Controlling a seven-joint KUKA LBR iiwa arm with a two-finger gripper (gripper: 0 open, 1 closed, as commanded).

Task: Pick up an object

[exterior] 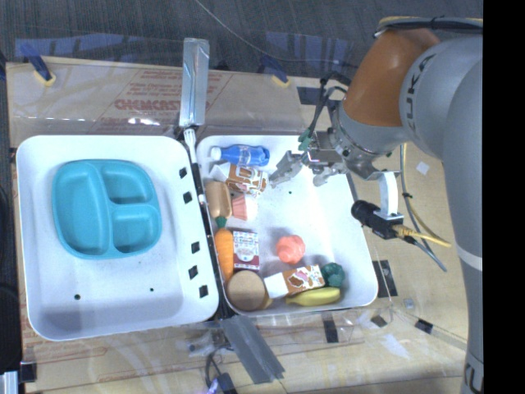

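**Claw parked over the back of the toy-food bin, nothing grabbed yet**

So the right-hand shallow white bin is where all the pickable stuff sits, mostly piled along its left wall and front edge. Nearest the two-finger gripper is a small clear plastic bottle with a blue cap and label, lying on its side in the back left corner. My guess is it's light and stiff but slick and round, so it'll want to roll out of a pinch; grab across the middle of the body, not the cap end.

Just in front of it lies a small brown and white printed snack packet, probably crinkly and easy to squash. The round salmon-pink ball-like fruit toy out in the open middle looks like the easiest target, since nothing crowds it.

The claw itself: it hangs over the back of that bin, near the bottle and packet, and I honestly can't tell how it's set. Nothing visibly sits in it.

The teal divided plastic tray sits in the left white bin.
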